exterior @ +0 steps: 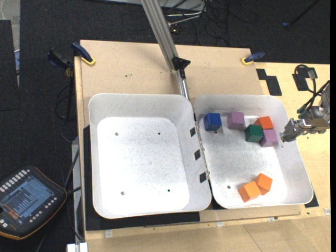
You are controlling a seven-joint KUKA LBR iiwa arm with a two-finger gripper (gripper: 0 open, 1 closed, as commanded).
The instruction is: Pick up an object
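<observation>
gripper at right bin right rim, grip state cannot tell | just beside it: purple block, touching green block | blue block near bin's left wall

Bright even overhead light, soft shadows, slightly grainy

Two bins side by side on my bench, all blocks in the right one.

I see the left bin beside the right bin; five blocks cluster along its far side, two blocks touch near its front, and the gripper sits at its right rim.
</observation>
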